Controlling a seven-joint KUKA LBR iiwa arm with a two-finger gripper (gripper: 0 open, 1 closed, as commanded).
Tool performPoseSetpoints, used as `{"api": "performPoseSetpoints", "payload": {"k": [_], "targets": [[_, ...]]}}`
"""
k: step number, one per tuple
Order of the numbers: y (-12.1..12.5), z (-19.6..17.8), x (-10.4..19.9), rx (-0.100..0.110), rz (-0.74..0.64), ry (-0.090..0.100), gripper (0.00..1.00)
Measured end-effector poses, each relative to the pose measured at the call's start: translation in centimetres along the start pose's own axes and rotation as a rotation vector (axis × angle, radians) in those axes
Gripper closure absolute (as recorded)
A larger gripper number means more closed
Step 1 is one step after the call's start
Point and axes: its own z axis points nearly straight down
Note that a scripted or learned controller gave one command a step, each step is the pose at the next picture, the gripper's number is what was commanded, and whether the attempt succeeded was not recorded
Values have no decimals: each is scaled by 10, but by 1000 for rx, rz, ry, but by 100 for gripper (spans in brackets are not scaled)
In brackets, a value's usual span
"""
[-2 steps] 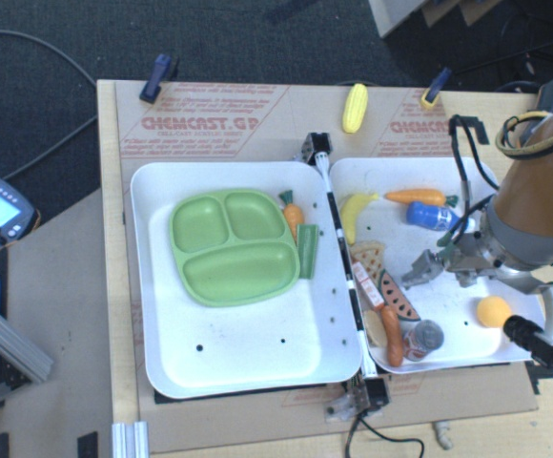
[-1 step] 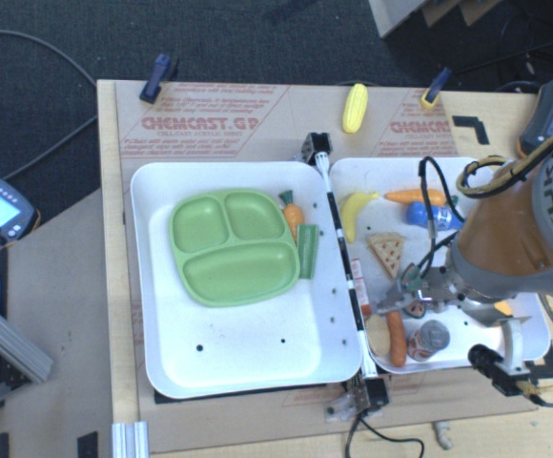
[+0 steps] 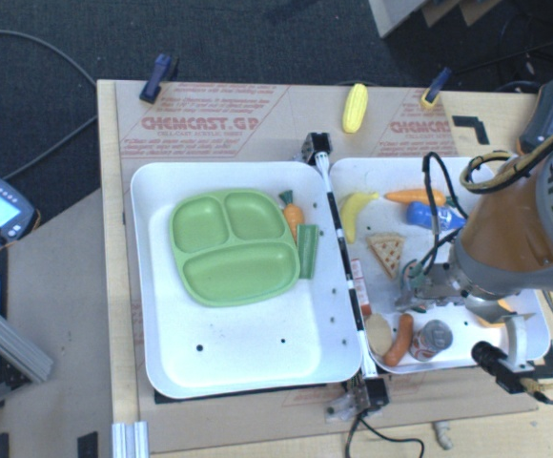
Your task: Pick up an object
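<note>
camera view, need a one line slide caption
KUKA arm reaches over the right bin of toy food; green divided plate sits in the left bin.

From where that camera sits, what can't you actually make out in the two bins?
- Claw: the arm's wrist covers it in the camera view, so whether it holds anything is unclear.
- Right bin: the arm hides much of its floor.
- Blue toy: partly behind cables and the arm.
- Carrot and green stick: tucked against the green tray, partly hidden.
- Small can: too small to read.

The arm [image 3: 515, 227] hides the hand's fingers.
</note>
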Motion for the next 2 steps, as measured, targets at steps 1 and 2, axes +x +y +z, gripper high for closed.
{"api": "performPoseSetpoints", "payload": {"k": [1, 2], "targets": [[1, -84, 30, -1, -2, 0, 100], [55, -112, 79, -1, -2, 0, 100]]}}
